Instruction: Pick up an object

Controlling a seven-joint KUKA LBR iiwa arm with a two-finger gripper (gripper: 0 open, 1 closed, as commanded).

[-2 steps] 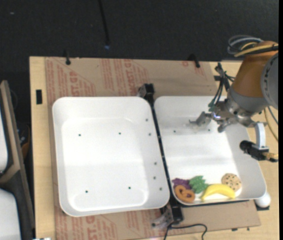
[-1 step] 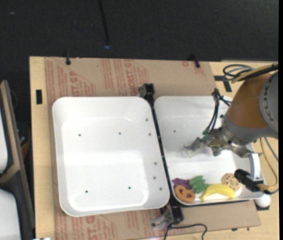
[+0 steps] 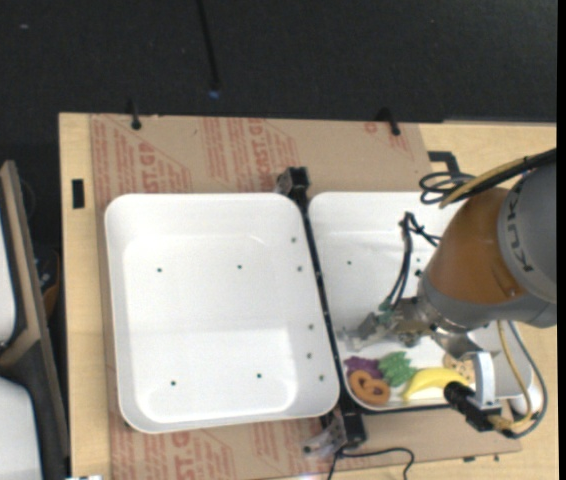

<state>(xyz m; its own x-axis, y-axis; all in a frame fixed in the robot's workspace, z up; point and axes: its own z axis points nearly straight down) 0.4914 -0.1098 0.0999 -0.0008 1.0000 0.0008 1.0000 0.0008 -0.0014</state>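
Single arm (image 3: 478,258), grey with an orange band, comes in from the right edge and hangs over the right bin (image 3: 363,208). Claw (image 3: 375,326) sits low over that bin's near half, close to the divider side, pointing left. How wide it is set: not readable at this angle, metal parts blur together. Nothing visibly gripped.

Candidate items are clustered in the right bin's near corner, all just below the claw in the frame:
- brown ring (image 3: 368,388) with a purple patch on top, nearest the divider wall, close under the claw tip.
- green toy (image 3: 397,368), leafy shape, just right of the ring, touching or nearly touching it.
- yellow banana-shaped piece (image 3: 425,383), right of the green toy, lying flat, its right end running under the wrist hardware.

Claw and items look near each other but apart; contact can't be confirmed.

Left bin (image 3: 203,298) lies alongside, rims touching at the divider. Both bins rest on a cardboard sheet (image 3: 213,153) with red print, on the wooden desk (image 3: 78,268). Black clamp (image 3: 293,180) at the far end of the divider.
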